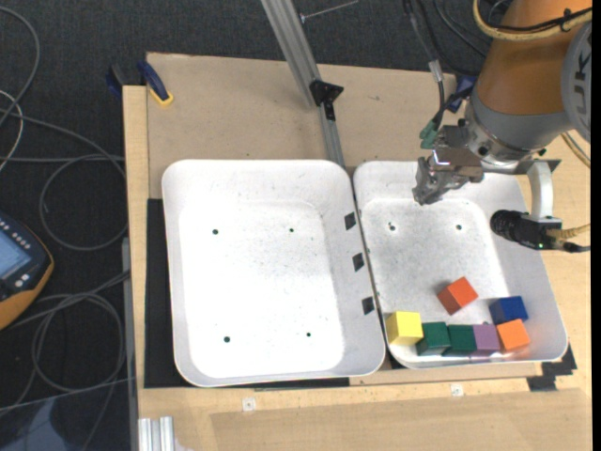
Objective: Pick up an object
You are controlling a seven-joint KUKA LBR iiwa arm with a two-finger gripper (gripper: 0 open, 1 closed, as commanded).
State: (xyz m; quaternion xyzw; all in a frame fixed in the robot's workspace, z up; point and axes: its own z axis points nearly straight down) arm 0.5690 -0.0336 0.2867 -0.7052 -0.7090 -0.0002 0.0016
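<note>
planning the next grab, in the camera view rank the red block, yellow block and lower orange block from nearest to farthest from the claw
1. The red block, alone in the middle of the right bin, is nearest the claw.
2. and 3. The yellow block, left end of the front row, and the lower orange block, right end of that row: both farther, too close to call.

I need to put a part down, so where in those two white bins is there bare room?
The left bin is bare rim to rim. In the right bin, open floor runs from the gripper to the orange block. Its near edge is crowded with blocks.
</note>
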